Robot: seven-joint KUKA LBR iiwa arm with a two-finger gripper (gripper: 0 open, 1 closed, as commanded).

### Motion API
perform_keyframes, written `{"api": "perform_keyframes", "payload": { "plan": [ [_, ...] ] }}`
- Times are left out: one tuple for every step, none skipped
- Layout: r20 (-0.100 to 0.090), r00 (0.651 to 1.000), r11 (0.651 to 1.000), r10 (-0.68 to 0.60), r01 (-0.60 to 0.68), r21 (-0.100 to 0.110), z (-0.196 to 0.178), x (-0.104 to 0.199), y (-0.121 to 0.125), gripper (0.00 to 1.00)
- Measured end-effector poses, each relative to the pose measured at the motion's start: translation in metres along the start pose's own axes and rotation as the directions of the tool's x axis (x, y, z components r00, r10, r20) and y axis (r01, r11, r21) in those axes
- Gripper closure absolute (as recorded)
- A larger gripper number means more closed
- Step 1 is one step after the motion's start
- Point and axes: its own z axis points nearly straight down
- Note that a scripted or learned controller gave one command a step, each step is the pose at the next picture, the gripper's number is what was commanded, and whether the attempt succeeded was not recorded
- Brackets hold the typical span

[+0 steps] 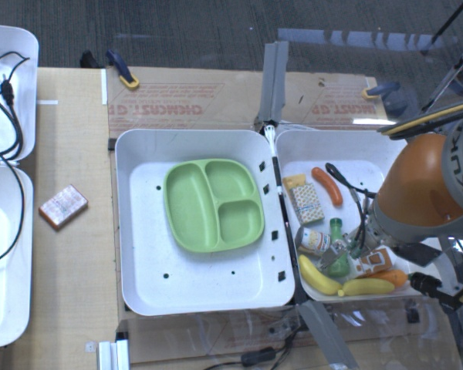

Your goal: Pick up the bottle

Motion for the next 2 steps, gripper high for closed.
{"api": "perform_keyframes", "payload": {
  "plan": [
    [0.001, 0.958, 0.958, 0.287, -0.287, 0.000, -0.100, 0.009, 0.006, 0.00],
    [0.000, 0.953, 0.953, 0.302, -0.302, 0.000, 0.000, -0.010, -0.002, 0.00]
  ]
}}
